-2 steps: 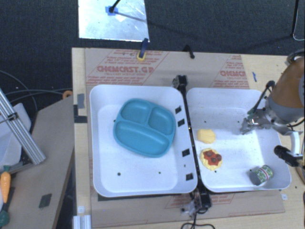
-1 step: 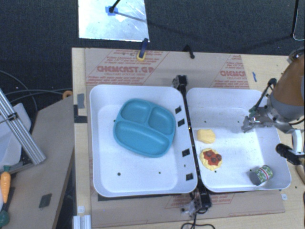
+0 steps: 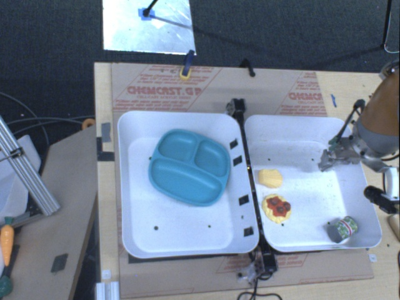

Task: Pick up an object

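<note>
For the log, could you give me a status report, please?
Gripper over right bin, nothing visibly held. Yellow piece, pizza toy, can lying apart.

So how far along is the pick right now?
Nothing looks picked yet. The gripper hangs over the right bin, nothing visibly in it. The pale yellow lump, the small pizza-like toy and the grey-green can lie on the bin floor. Descending, grasping and lifting remain.

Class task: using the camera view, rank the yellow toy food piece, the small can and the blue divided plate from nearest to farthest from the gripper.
From the gripper:
1. Yellow toy food piece, right bin's left part.
2. Small can, right bin's near corner.
3. Blue divided plate, left bin.
</note>
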`<state>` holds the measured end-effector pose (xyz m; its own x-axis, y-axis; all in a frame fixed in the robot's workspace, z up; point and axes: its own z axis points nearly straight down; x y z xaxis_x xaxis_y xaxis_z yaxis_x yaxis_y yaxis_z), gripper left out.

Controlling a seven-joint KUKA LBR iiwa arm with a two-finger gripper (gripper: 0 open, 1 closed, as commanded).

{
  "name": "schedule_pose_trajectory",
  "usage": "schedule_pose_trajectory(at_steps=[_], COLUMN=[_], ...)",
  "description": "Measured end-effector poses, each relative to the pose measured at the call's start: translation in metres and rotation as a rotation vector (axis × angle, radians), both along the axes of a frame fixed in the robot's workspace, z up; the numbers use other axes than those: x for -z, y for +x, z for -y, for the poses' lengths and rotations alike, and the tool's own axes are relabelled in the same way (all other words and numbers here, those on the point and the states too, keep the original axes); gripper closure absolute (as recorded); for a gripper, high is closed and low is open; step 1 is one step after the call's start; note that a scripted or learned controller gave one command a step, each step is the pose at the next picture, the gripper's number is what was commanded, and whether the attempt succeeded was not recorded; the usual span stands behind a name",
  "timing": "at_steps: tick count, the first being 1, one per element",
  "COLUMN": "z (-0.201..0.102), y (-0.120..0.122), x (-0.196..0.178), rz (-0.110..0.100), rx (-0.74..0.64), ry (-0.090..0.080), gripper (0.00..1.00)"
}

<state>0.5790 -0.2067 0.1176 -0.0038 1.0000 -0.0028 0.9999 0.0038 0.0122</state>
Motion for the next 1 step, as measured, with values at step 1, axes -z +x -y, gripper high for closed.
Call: schedule_pose_trajectory(at_steps=[1], z=[0.0], y=[0.0009], x=[-0.0107], rz=[0.003], rx=[-0.001], ry=[0.0], gripper=[1.0])
